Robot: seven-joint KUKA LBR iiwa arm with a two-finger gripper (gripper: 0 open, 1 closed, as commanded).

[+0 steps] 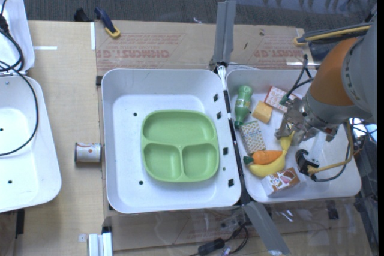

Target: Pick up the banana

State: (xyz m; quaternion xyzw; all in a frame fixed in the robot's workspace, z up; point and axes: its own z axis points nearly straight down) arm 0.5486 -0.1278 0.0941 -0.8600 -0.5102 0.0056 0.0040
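- Currently the gripper hangs low over the right bin, under the grey arm and its orange band
- Finger state: cannot tell; the wrist body hides the tips from above
- Banana lies on the bin floor, below and a little left of the gripper, near it; no contact is visible
- Orange carrot toy rests on the banana's upper edge, between banana and gripper
- A small yellow piece shows right at the gripper's lower end; what it is cannot be told
- Left of the gripper: patterned packet, yellow block, green bottle
- Up and left of the gripper: pink-and-white box
- Below the gripper, beside the banana's right end: small carton
- Far left of the gripper: left bin with green divided plate
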